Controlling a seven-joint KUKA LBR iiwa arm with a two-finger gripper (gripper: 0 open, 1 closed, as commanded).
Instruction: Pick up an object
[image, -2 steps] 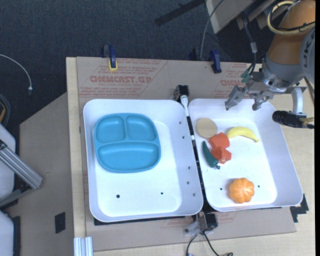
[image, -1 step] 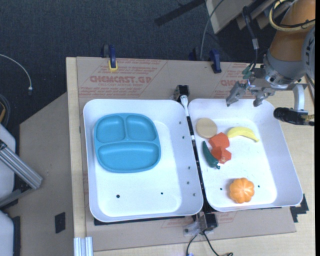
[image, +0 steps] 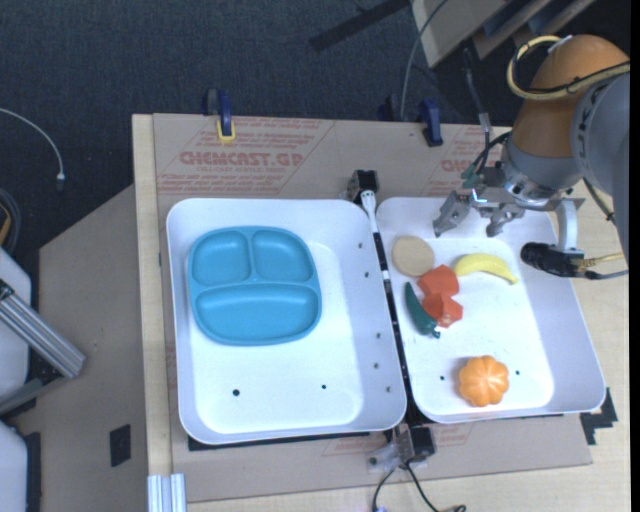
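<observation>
The right bin (image: 560, 330) holds a tan round disc (image: 412, 255), a yellow banana (image: 486, 267), a red pepper-like piece (image: 441, 295) with a dark green piece (image: 420, 310) beside it, and an orange pumpkin-shaped fruit (image: 483, 381) near the front. My gripper (image: 472, 213) hangs over the bin's far edge, above and behind the banana and the disc. Its two fingers (image: 447, 216) are spread apart with nothing between them.
The left bin (image: 200, 390) holds a blue divided plate (image: 255, 285). A black clip (image: 364, 185) sits at the far end of the seam between the bins. Blue clamps (image: 224, 115) grip the cardboard base at the back.
</observation>
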